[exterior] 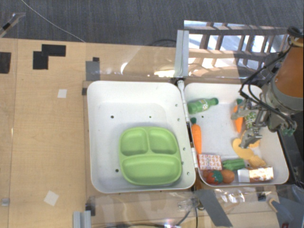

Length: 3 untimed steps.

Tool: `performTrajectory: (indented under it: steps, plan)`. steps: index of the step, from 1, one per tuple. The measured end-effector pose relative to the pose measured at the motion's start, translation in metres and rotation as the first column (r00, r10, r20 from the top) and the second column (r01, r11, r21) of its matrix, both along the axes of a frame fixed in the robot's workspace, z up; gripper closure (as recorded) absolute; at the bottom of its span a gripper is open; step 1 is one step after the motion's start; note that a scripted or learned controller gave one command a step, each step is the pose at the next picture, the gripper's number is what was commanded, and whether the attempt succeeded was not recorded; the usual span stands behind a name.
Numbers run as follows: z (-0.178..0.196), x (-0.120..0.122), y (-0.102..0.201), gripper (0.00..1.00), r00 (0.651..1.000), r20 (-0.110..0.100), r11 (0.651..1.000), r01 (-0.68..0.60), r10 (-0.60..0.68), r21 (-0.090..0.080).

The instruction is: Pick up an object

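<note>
gripper (250, 137): in right bin (216, 120), just above yellow banana (243, 151); fingers state cannot be told | green divided plate (150, 156): near side of left bin (107, 103) | carrot (196, 137): right bin's left wall

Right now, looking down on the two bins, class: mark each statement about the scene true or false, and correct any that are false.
1. The green divided plate lies in the left bin. True.
2. The green bottle lies on the green divided plate. False: it lies in the right bin, near its far left corner.
3. The carrot lies along the right bin's left wall. True.
4. The gripper hangs over the left bin. False: it is over the right bin, above a yellow piece.
5. The food items are gathered in the right bin. True.
</note>
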State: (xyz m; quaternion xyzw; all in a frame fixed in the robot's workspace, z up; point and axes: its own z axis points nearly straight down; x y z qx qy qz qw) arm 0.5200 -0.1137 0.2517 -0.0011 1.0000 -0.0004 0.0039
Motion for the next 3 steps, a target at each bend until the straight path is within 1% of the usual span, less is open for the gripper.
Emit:
performTrajectory:
  steps: [1, 2, 3]
  plan:
    - [-0.135, 0.034, -0.003, 0.0, 0.991, -0.012, 0.991, 0.135, -0.135, 0.003]
    - [-0.154, 0.006, 0.0, 0.0, 0.983, 0.029, 0.984, 0.18, -0.18, 0.002]
    - [-0.163, 0.096, 0.018, 0.0, 0.97, 0.007, 0.97, 0.245, -0.245, 0.004]
